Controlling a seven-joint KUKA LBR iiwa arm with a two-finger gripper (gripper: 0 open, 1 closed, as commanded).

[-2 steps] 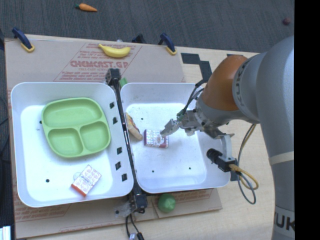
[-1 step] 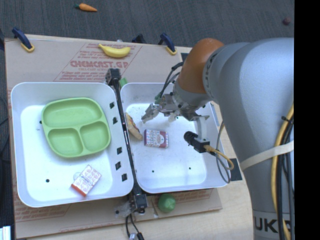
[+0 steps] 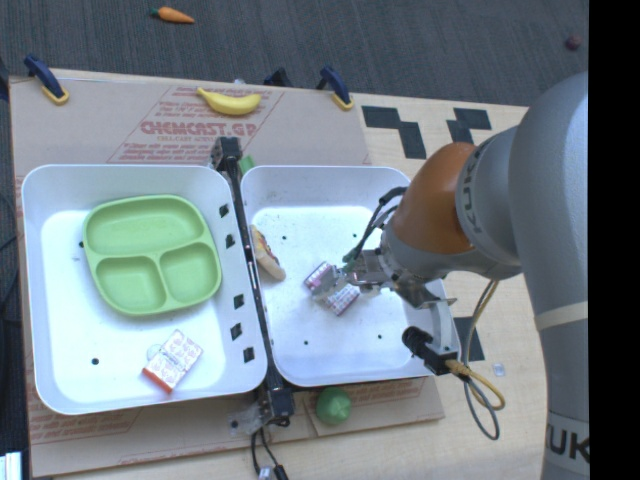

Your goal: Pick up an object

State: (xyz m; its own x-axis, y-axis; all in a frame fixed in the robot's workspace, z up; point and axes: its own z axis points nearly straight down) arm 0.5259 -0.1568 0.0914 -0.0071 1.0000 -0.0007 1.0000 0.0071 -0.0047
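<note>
The end effector [image 3: 352, 280] is hanging low in the right bin [image 3: 300, 363], right of frame centre, and its tip is meeting a small silvery-purple packet [image 3: 331, 288] lying on the bin floor. The wrist hardware is crowding the view there, so whether the packet is sitting between the fingers or just beside them is something I cannot tell, nor how wide they are standing. The grey arm [image 3: 545, 198] with its orange band [image 3: 440, 200] is reaching in from the right edge of the frame.

That packet is looking like the thing to pick; it is lying near the middle of the right bin, well apart from the tan, bun-like item [image 3: 267, 253] resting against the divider at the bin's left wall. To do this step well, the fingers should be straddling the packet's narrow side and going all the way down to the floor, since a flat, crinkly wrapper is likely to slip out of a shallow pinch. Closing gently and lifting straight up would be guarding against dragging it.

In the left bin [image 3: 40, 268], a green divided plate [image 3: 150, 253] and a small red-and-white box [image 3: 172, 358] are lying undisturbed. A banana [image 3: 229, 99] is resting on the table [image 3: 100, 118] in the upper part of the frame, a green ball [image 3: 334, 405] at the bottom.
</note>
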